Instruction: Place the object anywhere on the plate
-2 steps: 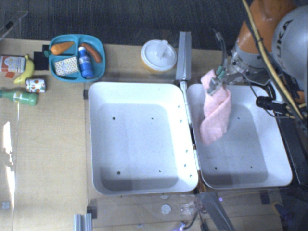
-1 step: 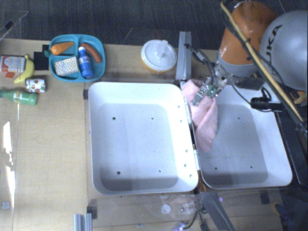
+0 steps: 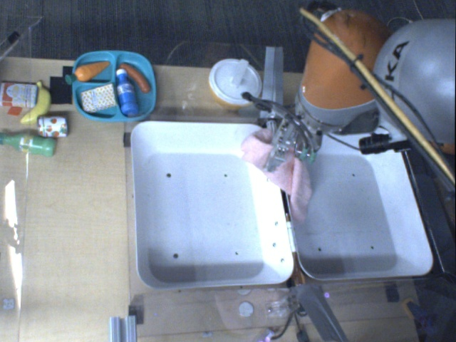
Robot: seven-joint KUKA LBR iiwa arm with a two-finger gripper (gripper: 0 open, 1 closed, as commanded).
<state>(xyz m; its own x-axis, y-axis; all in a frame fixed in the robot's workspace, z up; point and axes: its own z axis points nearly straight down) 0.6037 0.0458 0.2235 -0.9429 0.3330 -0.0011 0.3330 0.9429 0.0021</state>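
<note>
Gripper [image 3: 285, 147] clamps a pink cloth [image 3: 293, 178], which drapes over the seam between 2 white bins [image 3: 178, 262], upper centre.

We see even, fairly bright overhead light. The white bins [image 3: 206, 212] are almost washed out, with soft grey shadows along their near walls. A pale glare streak lies on the bench [image 3: 64, 212] at the left. Detail is soft and slightly grainy, and the floor [image 3: 178, 9] at the top stays dim.
</note>
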